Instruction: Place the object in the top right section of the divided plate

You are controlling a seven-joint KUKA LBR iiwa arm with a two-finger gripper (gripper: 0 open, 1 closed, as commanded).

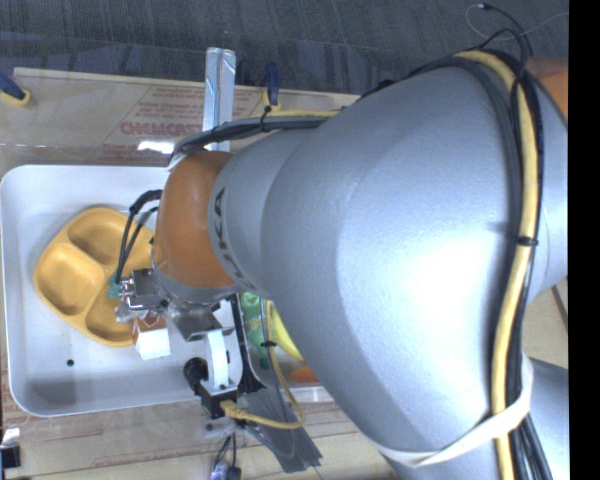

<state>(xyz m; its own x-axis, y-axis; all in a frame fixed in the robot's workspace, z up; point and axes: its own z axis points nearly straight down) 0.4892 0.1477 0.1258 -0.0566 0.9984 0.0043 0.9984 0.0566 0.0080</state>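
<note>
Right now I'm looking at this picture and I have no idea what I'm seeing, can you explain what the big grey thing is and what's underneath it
The big grey shape is a robot arm with an orange band near its wrist. It looks huge because the single camera sits above the bench, looking down at a slant, and the arm reaches in close beneath it from the right. Its tool, the part that grasps, hangs under the orange band; I can't make out its fingers or whether it holds anything. Below lies a shallow white bin holding a yellow divided plate, a dish moulded into sections. The arm partly covers the plate. A yellow cable runs along the arm, and brown cardboard lies beyond the bin.
</note>
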